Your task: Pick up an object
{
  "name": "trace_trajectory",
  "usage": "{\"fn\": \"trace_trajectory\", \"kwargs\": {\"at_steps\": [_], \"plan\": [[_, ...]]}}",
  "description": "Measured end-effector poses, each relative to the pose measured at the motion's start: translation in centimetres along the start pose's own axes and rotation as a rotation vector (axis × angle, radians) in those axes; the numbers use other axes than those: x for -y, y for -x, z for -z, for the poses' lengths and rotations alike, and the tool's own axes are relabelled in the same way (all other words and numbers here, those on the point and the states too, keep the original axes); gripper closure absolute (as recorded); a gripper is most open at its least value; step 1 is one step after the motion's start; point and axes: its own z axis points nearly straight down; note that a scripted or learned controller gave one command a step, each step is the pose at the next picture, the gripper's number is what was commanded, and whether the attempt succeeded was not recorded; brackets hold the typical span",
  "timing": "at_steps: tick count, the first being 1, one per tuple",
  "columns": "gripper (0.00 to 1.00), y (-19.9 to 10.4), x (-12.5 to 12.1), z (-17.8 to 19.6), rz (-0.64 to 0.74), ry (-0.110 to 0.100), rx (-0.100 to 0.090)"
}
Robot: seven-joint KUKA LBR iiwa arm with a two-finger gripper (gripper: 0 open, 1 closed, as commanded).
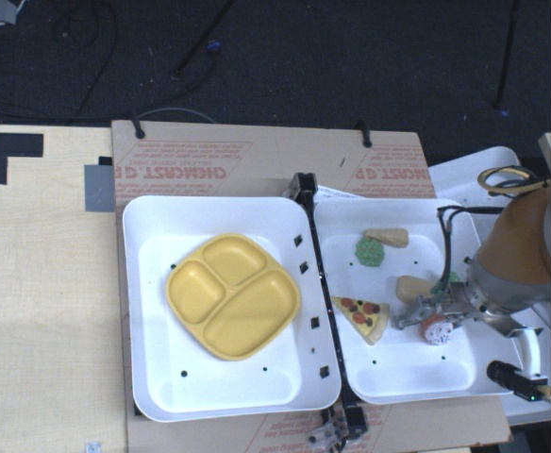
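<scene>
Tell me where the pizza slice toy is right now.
The pizza slice toy lies in the right bin, near its left wall, below the green toy and left of the gripper.

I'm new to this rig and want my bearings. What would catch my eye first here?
The yellow divided plate stands out most, lying in the middle of the left bin. In the right bin lie small toys: a pizza slice near its left wall, a green piece toward the back. The arm reaches in from the right, its gripper low among them.
</scene>
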Motion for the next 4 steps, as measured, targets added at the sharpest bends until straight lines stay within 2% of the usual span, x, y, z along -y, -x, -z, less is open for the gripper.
{"fn": "trace_trajectory", "kwargs": {"at_steps": [1, 2, 3, 4], "plan": [[1.00, 0.1, -0.1, 1.3, -0.003, 0.003, 0.001], [1.00, 0.0, 0.2, 7.5, 0.002, 0.006, 0.002], [1.00, 0.1, 0.2, 11.6, 0.002, 0.005, 0.002], [1.00, -5.5, -0.6, 12.9, 0.007, 0.004, -0.001]]}}
